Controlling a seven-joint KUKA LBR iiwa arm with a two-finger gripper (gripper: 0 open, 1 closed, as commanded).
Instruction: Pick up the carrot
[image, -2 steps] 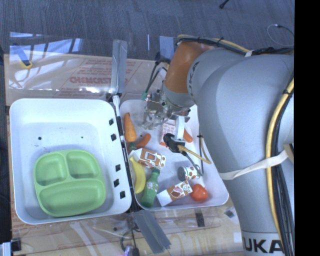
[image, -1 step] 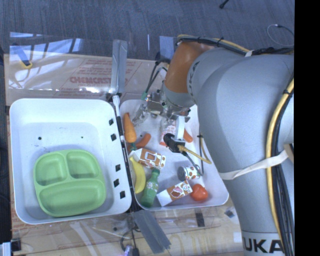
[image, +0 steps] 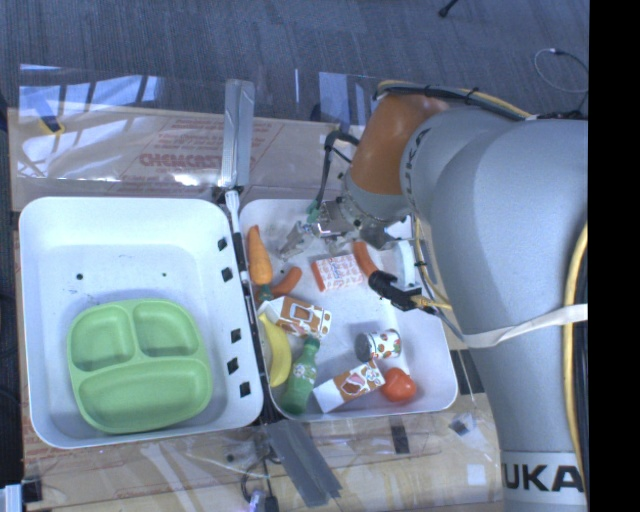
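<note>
The carrot (image: 259, 256) is a long orange piece lying upright along the left wall of the right bin (image: 432, 345). My gripper (image: 303, 232) hangs over the upper middle of that bin, just right of and slightly above the carrot's top end. It is apart from the carrot. The grey arm with its orange band (image: 385, 150) reaches in from the right and covers the bin's upper right corner.
Near the carrot lie a small orange-red piece (image: 287, 280), an orange-white box (image: 337, 272) and a red sausage (image: 362, 258). Lower down are a white carton (image: 303, 317), banana (image: 276, 352), green bottle (image: 300, 375), can (image: 381, 346) and tomato (image: 398, 386). The left bin (image: 60, 240) holds a green divided plate (image: 140, 365).
</note>
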